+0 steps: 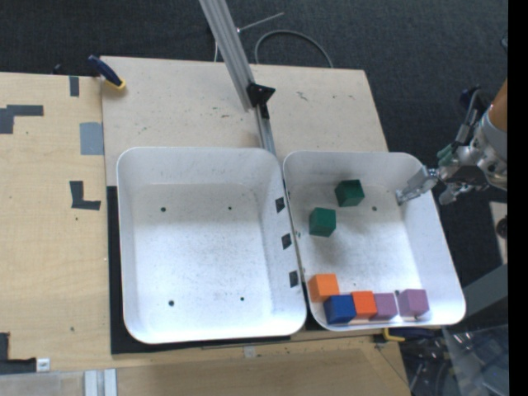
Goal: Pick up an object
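Lined along the right white plastic bin's point(429, 221) near wall sit small cubes — orange point(323, 285), blue point(339, 308), orange point(365, 304), two purple point(386, 305) point(413, 302) — with two dark green cubes point(349, 192) point(322, 221) mid-bin. My gripper point(437, 184) hangs at the bin's right rim holding nothing, so I'm at the approach: next I'd swing inward and descend over a green cube. My tool is half cut off at the edge, so I can't tell whether it's apart or together.

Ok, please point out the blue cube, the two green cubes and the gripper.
blue cube point(339, 308), camera view, its top face.
upper green cube point(350, 192), camera view, top face.
lower green cube point(322, 221), camera view, top face.
gripper point(410, 191), camera view, finger end.
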Robot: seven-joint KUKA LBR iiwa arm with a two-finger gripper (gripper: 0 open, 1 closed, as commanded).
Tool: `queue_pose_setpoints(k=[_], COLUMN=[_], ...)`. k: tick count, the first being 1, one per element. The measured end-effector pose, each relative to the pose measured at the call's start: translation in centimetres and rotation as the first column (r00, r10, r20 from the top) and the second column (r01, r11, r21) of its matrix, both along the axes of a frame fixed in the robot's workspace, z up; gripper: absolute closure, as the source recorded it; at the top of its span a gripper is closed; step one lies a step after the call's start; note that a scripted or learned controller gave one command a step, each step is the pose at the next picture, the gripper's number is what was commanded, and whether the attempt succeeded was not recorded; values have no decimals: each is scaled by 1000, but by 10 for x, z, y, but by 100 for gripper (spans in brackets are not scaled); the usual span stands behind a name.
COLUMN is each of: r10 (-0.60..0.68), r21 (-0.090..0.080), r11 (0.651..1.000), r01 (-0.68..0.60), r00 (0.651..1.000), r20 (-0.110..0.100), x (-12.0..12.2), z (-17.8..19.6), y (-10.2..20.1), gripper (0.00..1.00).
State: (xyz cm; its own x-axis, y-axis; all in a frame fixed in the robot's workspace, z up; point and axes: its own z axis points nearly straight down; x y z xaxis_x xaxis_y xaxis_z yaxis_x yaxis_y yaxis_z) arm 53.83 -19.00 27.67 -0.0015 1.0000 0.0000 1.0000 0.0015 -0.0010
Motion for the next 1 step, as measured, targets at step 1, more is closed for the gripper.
queue_pose_setpoints(k=[1], r10=[0], r21=[3], r11=[1000], r01=[0], r00=[1000], r20=[-10], x=[-30], z=[-182], y=[32], gripper=[0])
